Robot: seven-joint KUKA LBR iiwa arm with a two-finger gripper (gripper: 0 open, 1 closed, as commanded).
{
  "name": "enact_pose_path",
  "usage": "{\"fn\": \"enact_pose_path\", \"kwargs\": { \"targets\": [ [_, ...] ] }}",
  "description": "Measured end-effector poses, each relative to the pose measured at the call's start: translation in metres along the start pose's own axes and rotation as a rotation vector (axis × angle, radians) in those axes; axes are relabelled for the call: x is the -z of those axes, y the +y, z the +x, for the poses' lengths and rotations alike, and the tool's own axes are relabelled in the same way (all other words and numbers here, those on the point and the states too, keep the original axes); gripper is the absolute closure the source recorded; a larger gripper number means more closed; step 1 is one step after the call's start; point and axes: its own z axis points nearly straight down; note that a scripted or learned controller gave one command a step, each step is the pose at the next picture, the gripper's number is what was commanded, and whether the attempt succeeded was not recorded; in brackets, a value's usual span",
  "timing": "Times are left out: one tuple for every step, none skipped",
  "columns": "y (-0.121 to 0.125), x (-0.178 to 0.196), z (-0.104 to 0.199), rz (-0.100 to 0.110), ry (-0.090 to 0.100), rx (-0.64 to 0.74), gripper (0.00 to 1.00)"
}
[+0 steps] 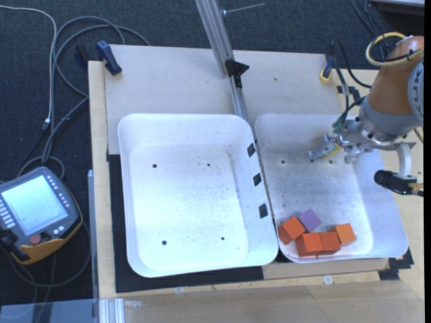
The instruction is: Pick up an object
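Several orange blocks (311, 243) and one purple block (309, 219) lie bunched together in the front part of the right bin (337, 194). The purple one rests at the back of the cluster, touching the orange ones. My gripper (331, 151) hangs over the back half of the same bin, well behind the blocks and apart from them. Nothing shows in it. The grey arm with its orange band (394, 86) comes in from the right edge.
The left bin (141, 180) sits beside the right one, with a row of black clips (256, 178) along the shared wall. A slanted aluminium post (219, 29) rises from the back of the bench. A teach pendant (34, 210) lies on the floor at left.
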Motion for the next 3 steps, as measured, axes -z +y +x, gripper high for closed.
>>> {"fn": "enact_pose_path", "kwargs": {
  "targets": [
    [0.034,-0.03,0.011,0.022,0.003,-0.001,0.0],
    [-0.008,-0.028,0.025,0.005,0.002,-0.001,0.0],
    [0.059,-0.026,-0.038,-0.008,-0.005,0.0,0.0]
  ]
}}
